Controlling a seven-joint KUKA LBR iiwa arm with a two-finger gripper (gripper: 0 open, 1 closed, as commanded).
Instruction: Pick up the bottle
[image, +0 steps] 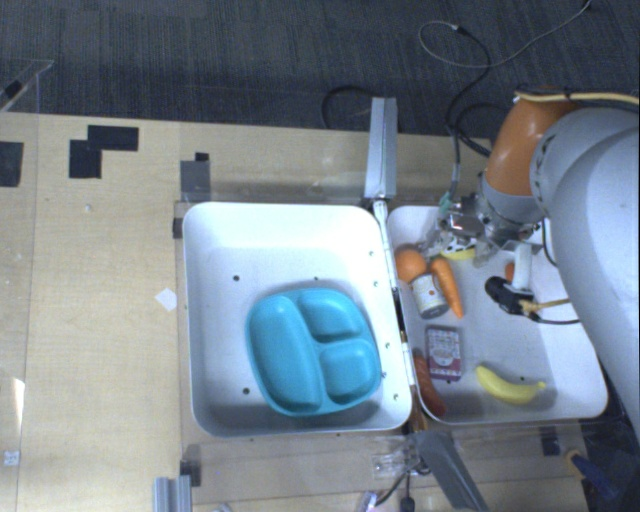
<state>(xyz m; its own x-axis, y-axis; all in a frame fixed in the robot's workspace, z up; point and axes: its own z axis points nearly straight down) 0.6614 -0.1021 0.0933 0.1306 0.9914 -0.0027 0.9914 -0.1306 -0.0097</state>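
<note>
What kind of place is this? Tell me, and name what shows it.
Probably a robotics lab bench, not a kitchen: two white bins bolted to a wooden table, loose cables on the carpet, and toy food like a banana beside the arm's hand.

bins (290, 225): glossy white plastic; tray (313, 350): smooth blue plastic; bench (90, 300): pale matt wood

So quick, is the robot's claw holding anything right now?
Gripper: cannot be told. It is low over the right bin's far end, and the bottle lies in that bin, nearer than the gripper.
</note>
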